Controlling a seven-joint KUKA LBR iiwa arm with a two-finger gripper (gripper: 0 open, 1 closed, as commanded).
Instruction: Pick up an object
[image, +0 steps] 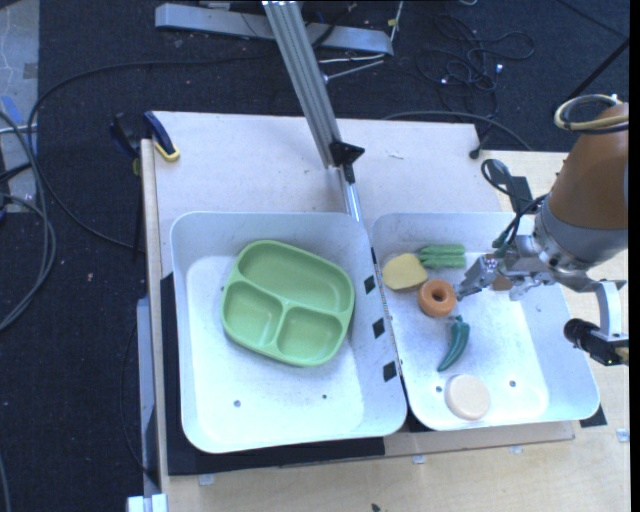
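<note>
In the right bin (560, 385), the pincer (468, 287) reaches in from the right, its tips close beside the orange ring (437, 298). Whether they touch the ring, or how far apart they stand, cannot be told at this size; nothing is plainly seen between them. The ring lies near the bin's left side, just below a yellow piece (404, 270) and a light green ridged piece (442, 256), which sit side by side near the bin's far edge. A dark green pepper (454, 345) lies just below the ring, slanting down to the left. A pale round disc (467, 396) rests near the bin's front edge, apart from the pepper. In the left bin (200, 400) sits a green plate (288, 302) with three compartments, tilted somewhat against the bin's sides. Both bins rest on the counter (250, 160).
</note>
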